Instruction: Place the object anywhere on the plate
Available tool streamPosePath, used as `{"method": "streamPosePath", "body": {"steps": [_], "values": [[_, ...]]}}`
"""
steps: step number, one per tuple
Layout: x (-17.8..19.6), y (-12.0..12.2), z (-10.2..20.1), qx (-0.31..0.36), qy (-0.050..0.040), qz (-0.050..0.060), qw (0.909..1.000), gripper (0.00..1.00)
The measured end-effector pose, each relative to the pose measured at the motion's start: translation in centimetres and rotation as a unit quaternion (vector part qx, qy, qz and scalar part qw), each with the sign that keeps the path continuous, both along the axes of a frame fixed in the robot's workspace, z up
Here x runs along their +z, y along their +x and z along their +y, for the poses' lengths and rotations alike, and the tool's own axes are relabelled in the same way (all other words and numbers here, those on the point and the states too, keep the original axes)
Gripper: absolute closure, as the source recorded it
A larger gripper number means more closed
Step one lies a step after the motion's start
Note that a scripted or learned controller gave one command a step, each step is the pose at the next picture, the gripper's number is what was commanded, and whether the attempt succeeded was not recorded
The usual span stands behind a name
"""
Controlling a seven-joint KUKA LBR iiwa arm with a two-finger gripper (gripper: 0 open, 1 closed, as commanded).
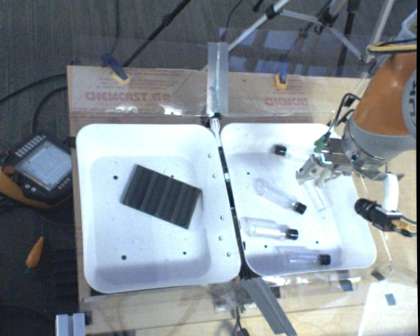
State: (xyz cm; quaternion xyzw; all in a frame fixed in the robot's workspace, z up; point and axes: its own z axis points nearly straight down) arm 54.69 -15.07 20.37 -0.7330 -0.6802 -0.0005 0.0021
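Observation:
A dark ribbed rectangular plate (161,196) lies at a slant in the left white bin (98,145). Several clear plastic tubes with black caps lie in the right bin (252,142): one near the back (288,151), one in the middle (276,194), one lower down (266,227) and one along the front wall (301,259). My gripper (316,171) hangs over the right side of the right bin, to the right of the middle tube and just in front of the back tube. I see nothing clearly held in it.
The grey arm with its orange band (388,93) reaches in from the right. A metal divider (227,187) separates the bins. A handheld controller (38,170) lies on the floor to the left of the bench.

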Motion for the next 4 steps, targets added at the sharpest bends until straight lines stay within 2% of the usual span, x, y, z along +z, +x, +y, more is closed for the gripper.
{"method": "streamPosePath", "body": {"steps": [1, 2, 3, 4], "values": [[-0.8, 0.9, 10.3, 0.009, -0.0013, 0.001, 1.0, 1.0], [-1.7, 3.9, 18.6, 0.201, -0.0007, 0.0, 0.9795, 1.0], [1.4, 8.0, 24.4, 0.31, -0.0021, -0.001, 0.9508, 1.0], [-2.6, 12.1, 28.4, 0.608, -0.0007, -0.003, 0.7938, 1.0]]}}
